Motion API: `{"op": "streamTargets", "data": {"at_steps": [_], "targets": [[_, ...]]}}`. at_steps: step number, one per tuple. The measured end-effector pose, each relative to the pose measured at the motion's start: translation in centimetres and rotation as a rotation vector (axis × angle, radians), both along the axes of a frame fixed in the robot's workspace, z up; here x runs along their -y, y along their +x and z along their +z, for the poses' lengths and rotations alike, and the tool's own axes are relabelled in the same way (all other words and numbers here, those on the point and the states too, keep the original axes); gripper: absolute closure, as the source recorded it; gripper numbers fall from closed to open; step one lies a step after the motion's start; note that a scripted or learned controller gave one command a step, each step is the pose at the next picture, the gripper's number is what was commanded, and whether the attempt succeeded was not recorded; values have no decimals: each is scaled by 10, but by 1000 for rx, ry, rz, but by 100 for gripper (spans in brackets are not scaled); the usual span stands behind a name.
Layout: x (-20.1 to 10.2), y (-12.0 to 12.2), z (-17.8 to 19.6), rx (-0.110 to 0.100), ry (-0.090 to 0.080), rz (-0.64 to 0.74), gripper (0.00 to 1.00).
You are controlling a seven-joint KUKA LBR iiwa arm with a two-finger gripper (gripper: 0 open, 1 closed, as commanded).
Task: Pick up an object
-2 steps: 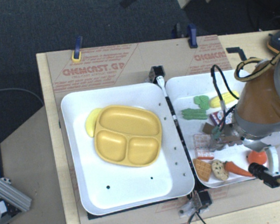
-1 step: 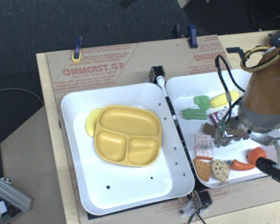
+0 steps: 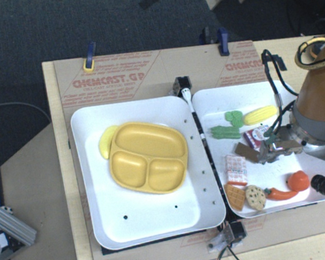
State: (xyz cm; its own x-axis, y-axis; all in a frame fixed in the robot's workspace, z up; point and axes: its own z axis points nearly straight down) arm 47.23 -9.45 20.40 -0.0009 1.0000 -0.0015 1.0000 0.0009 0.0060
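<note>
Claw (image 3: 267, 153) hangs over the right bin (image 3: 206, 100), seemingly touching a dark packet (image 3: 253, 139); grip unclear.

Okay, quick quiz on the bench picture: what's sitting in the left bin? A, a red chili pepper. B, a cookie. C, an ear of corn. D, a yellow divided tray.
D: the yellow divided tray lies in the left bin, while the corn, cookie and chili pepper all lie in the right bin.
</note>
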Motion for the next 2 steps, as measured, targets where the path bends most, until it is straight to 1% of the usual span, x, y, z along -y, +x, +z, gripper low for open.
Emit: {"op": "streamTargets", "data": {"at_steps": [1,2], "targets": [[0,1,22,-1,0,0,100],[-13,55,14,-2,1,3,100]]}}
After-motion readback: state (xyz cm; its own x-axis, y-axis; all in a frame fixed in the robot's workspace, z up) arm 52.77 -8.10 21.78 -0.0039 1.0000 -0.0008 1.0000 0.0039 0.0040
